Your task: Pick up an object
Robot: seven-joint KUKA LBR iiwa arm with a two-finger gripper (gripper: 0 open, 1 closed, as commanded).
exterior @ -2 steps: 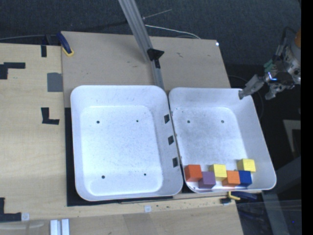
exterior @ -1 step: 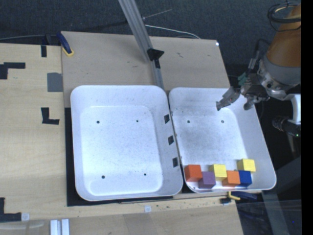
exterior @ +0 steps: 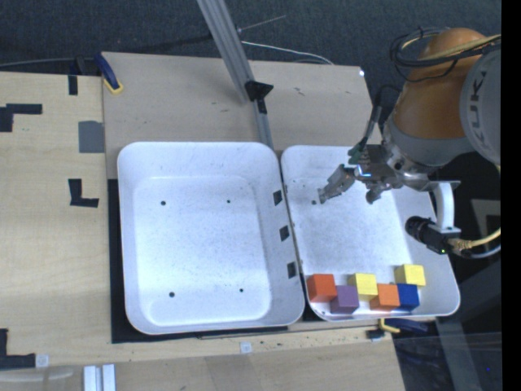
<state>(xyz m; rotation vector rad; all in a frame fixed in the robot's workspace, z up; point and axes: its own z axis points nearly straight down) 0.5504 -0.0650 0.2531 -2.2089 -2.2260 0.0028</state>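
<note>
Gripper [exterior: 352, 187], fingers spread and grasping nothing, hangs over the right bin [exterior: 326, 163] toward its 12 o'clock end, with bare speckled floor around it. Matte cubes [exterior: 366, 291], orange, purple, yellow and blue, form a row running 3 to 9 o'clock against the bin's 6 o'clock rim.

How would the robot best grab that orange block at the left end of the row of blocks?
Probably straight down from above, pinching the orange block across its near and far faces. Its left side sits close to the right bin's wall and a purple block crowds its right, so those sides leave fingers little room. The gripper hangs well above the row.
</note>
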